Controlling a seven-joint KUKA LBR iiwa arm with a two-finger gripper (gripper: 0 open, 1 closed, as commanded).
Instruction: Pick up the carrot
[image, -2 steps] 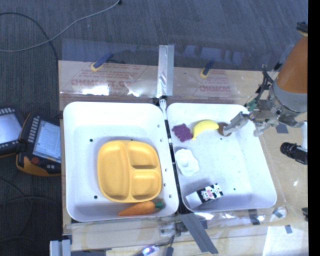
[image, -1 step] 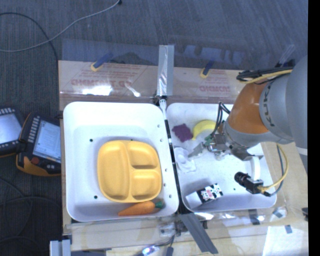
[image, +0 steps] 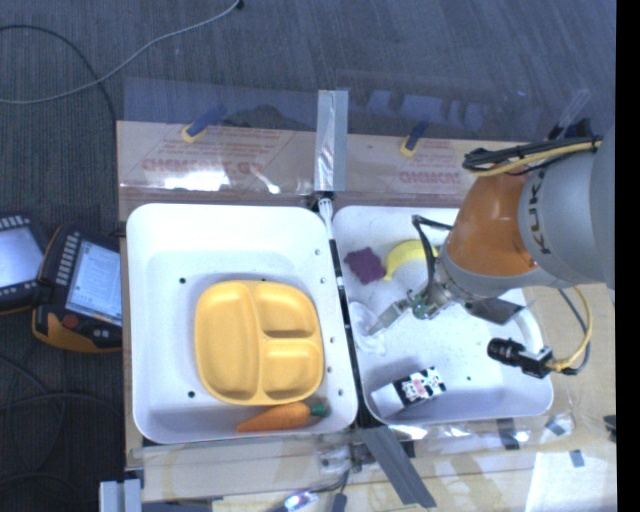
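The carrot (image: 280, 418) lies flat in the left bin (image: 160, 240), a smooth, tapered orange root with a small green tip at its right end, just below the lower edge of the tray (image: 262, 340) and close against the bin's front wall. The tray is glossy yellow plastic with rounded corners, moulded into one long compartment and two smaller ones. Right of the tray, across the wall between the bins, the gripper (image: 385, 317) hangs low in the right bin (image: 520, 395); its slim metal fingers (image: 387, 316) point toward the tray and seem close together with nothing between them. Above them sits the arm's rounded orange band (image: 488, 230). Beyond the gripper from the tray lie a crumpled purple lump (image: 365, 264) and a smooth yellow ball (image: 405, 257). A small black-and-white box (image: 419, 386) rests nearer the right bin's front.
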